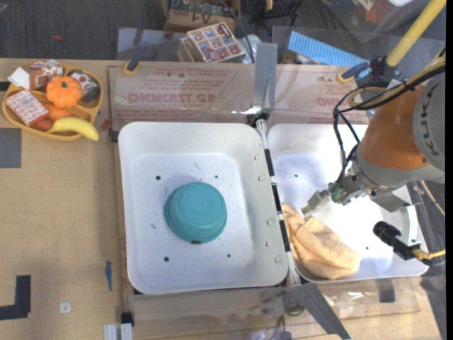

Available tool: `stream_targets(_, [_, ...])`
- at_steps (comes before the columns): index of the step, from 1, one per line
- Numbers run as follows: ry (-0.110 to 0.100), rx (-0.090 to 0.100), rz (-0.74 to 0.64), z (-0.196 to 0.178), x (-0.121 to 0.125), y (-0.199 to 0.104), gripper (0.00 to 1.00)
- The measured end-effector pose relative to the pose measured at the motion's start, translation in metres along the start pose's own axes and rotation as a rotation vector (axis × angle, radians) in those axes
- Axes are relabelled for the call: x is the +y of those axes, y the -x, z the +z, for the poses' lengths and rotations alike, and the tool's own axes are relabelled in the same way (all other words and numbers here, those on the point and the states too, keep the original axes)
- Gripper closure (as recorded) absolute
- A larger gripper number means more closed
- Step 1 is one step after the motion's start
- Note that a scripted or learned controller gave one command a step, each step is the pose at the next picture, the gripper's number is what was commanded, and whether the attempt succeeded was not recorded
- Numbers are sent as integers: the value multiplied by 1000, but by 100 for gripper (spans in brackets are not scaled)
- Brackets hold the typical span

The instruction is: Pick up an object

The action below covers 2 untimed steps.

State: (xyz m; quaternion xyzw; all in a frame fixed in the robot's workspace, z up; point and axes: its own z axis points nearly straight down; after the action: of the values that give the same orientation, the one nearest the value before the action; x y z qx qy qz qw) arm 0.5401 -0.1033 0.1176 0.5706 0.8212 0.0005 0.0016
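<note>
Overhead view of the bench [56, 211] with two shallow white bins side by side. The left bin [141, 147] carries a teal bowl [196, 212], inverted, near its centre. The right bin [304, 154] carries a crumpled yellow cloth [322, 246] heaped in its front left corner, against the divider between the bins. The arm [396, 133], grey with an orange band, reaches in from the right, and the hand [320, 201] hangs just above the upper edge of the cloth. Whether the hand is spread or pressed together cannot be told from this angle; nothing is visibly held.

Risks, judged from this layout. The cloth is the nearest candidate for picking, and it is soft: a descent onto its thin edge rather than its bulk could pinch a single fold that slips free on lifting. Its position against the bin wall and the divider leaves little room on that side, so a lateral error could bring the hand down on the rim instead. The bowl, well apart in the other bin, presents a smooth domed surface that would likely deflect a two-finger grasp. A yellow plate of toy food [51, 98] sits at the far left of the bench, clear of the work.
</note>
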Motion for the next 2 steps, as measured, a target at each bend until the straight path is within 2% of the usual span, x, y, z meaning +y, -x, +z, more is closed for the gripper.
stream_targets(1, [12, -5, -99, 27, -30, -15, 0])
stream_targets(2, [6, -3, 383, 29, 42, 41, 0])
